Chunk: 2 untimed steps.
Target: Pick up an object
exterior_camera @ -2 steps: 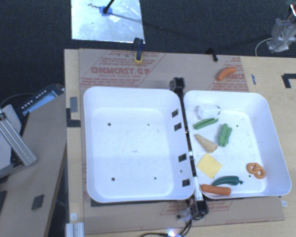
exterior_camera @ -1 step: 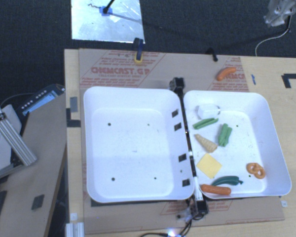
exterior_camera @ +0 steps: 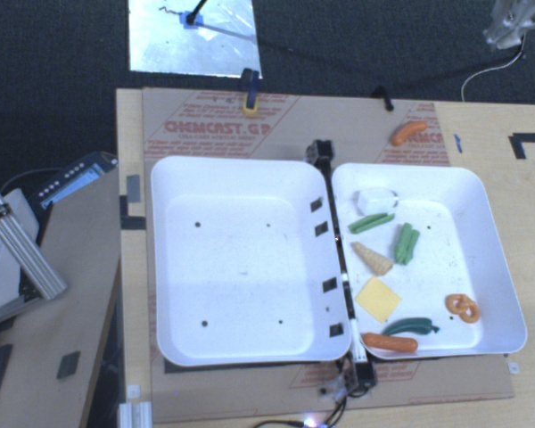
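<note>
Looking down at a slant, camera view: a bench (exterior_camera: 517, 390) bears two white bins side by side.
Gripper: a pale, blurred shape (exterior_camera: 514, 13) at the top right corner, above the dark floor and well apart from both bins; whether its fingers are apart or together cannot be told.
Left bin (exterior_camera: 241, 172): white floor with a few small dark dots.
Right bin (exterior_camera: 499, 239): holds all the loose objects listed below.
White piece (exterior_camera: 375, 200): near the bin's upper left.
Green bean pod (exterior_camera: 371, 223): just below the white piece.
Green bundle (exterior_camera: 406, 243): right of the pod.
Cone (exterior_camera: 372, 257): tan, near the centre divider.
Yellow square (exterior_camera: 378, 300): below the cone.
Dark green pepper (exterior_camera: 411, 326): lower part.
Orange sausage (exterior_camera: 390, 342): along the near wall.
Pretzel (exterior_camera: 462, 307): lower right.
Second sausage (exterior_camera: 408, 133): on the bench, beyond the right bin.
</note>
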Available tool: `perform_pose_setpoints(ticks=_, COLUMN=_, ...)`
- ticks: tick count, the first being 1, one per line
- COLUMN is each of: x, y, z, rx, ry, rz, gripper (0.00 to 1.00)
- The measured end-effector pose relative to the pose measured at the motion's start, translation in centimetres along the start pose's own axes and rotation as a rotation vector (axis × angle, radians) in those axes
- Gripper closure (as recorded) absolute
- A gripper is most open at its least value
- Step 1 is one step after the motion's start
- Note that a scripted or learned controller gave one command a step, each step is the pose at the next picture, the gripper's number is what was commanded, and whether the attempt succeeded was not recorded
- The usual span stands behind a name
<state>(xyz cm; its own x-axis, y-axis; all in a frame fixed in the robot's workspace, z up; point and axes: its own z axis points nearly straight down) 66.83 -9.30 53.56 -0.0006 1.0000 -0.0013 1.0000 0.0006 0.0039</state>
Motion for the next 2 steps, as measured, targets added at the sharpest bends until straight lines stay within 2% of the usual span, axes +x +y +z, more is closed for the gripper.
perform_pose_setpoints(ticks=2, x=-1.73, y=0.0, z=-0.01, rx=-0.001, ry=0.0, rz=0.0, gripper=1.0)
